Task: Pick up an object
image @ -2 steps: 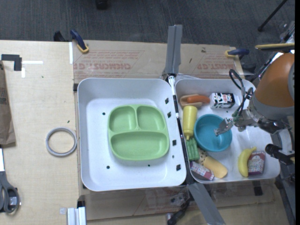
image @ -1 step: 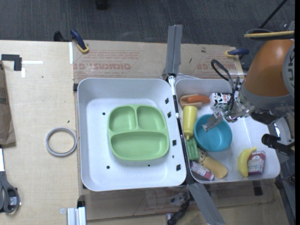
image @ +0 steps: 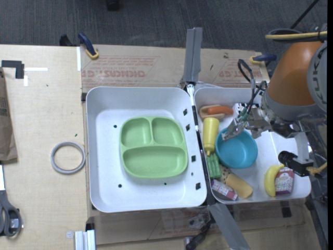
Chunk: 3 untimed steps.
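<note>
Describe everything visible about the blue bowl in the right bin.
The blue bowl is round, smooth and plastic-looking. It sits upright with its opening up near the middle of the right bin. The tool hangs over its upper left rim. A yellow bottle lies close on its left, and a banana lies to its lower right.

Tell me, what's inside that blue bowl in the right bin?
The gripper reaches over the blue bowl's near rim, hiding that part. The rest of the inside looks bare blue. Whatever might lie beneath the gripper is covered.
</note>
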### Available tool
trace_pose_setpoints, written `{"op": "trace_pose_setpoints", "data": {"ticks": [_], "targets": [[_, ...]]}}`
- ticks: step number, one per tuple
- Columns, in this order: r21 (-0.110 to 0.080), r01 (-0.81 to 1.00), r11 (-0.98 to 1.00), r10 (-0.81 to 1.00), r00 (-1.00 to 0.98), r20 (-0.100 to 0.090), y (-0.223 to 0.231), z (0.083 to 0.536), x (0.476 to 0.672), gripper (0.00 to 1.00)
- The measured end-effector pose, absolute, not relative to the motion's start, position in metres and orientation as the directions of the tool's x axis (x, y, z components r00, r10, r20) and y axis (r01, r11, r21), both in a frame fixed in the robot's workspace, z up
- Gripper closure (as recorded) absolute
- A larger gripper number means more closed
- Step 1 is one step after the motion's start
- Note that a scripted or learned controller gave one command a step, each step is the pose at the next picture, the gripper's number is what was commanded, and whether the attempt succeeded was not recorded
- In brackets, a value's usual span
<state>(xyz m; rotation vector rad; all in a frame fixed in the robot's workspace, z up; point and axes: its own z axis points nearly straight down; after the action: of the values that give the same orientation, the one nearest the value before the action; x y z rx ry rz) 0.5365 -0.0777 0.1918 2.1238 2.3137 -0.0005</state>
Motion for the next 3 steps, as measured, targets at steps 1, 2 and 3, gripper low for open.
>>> {"op": "trace_pose_setpoints", "data": {"ticks": [1,2,3], "targets": [[-0.001,0.988,0.154,0.988,-0.154,-0.002,-0.137,0.167,0.588,0.00],[-0.002,0.997,0.080,0.997,-0.080,0.000,-0.163,0.091,0.553,0.00],[-0.001,0.956,0.293,0.956,-0.293,0.001,-0.147,0.092,0.532,0.00]]}}
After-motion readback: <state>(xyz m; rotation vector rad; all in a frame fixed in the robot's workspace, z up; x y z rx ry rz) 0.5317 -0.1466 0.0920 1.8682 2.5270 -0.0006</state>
